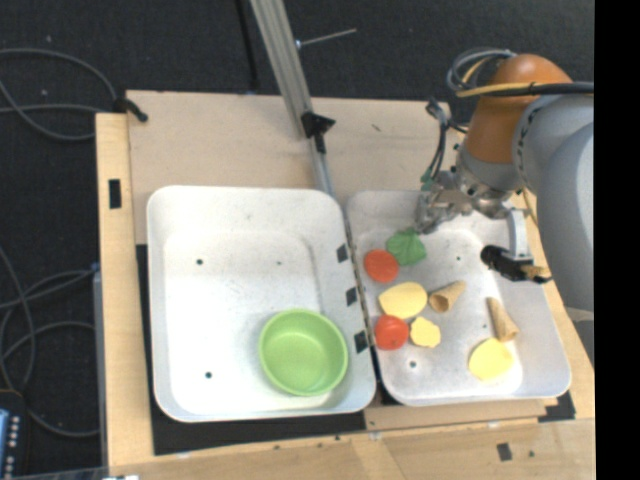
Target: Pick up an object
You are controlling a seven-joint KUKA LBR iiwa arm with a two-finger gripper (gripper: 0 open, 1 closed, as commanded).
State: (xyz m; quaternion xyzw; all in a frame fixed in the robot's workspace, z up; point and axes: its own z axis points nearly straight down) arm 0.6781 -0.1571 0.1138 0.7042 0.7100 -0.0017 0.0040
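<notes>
Jaws (432,215) low over right bin (545,368), near its far edge, just above green lump (407,247); grip state cannot be told. Beside the lump: red ball (380,265). Toward bin middle: yellow piece (402,299), two tan cones (446,295), second red ball (391,332). Yellow disc (490,360) near front edge. Green bowl (303,352) in left bin (200,228), front right corner.
</notes>
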